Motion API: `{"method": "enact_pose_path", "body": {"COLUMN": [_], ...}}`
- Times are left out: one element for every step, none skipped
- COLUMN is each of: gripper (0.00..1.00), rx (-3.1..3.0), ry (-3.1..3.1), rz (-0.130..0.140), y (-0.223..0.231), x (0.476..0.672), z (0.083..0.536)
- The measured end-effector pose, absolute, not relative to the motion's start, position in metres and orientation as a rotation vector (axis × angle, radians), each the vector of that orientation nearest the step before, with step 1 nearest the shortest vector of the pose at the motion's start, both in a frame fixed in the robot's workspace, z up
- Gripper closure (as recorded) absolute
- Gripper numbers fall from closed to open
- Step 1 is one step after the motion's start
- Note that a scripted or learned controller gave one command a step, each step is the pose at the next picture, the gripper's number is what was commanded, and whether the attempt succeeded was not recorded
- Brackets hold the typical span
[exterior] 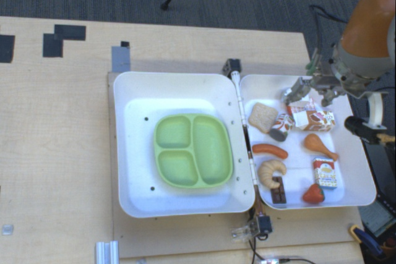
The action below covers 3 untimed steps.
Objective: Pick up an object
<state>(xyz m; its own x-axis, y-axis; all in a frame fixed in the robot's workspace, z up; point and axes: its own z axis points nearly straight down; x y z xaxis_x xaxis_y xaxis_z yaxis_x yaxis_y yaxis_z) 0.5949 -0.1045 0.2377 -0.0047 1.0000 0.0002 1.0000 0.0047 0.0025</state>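
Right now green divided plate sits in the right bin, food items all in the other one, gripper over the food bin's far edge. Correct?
Not quite. In the camera view the green divided plate sits in the left bin, not the right. The food items, such as the croissant and strawberry, lie in the right bin, and the gripper is over that bin's far edge, as you said.

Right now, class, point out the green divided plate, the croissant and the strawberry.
green divided plate (219, 148), camera view, floor of its large right compartment.
croissant (271, 170), camera view, middle of its curved body.
strawberry (314, 194), camera view, centre of its red flesh.
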Motion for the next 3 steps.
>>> {"method": "enact_pose_path", "body": {"gripper": [0.00,1.00,1.00], "rx": [2.217,2.213,2.213], "ry": [2.221,2.220,2.226], "rz": [0.006,0.011,0.006], "y": [-0.087,-0.086,-0.045], "x": [0.577,0.579,0.588], "z": [0.087,0.099,0.212]}}
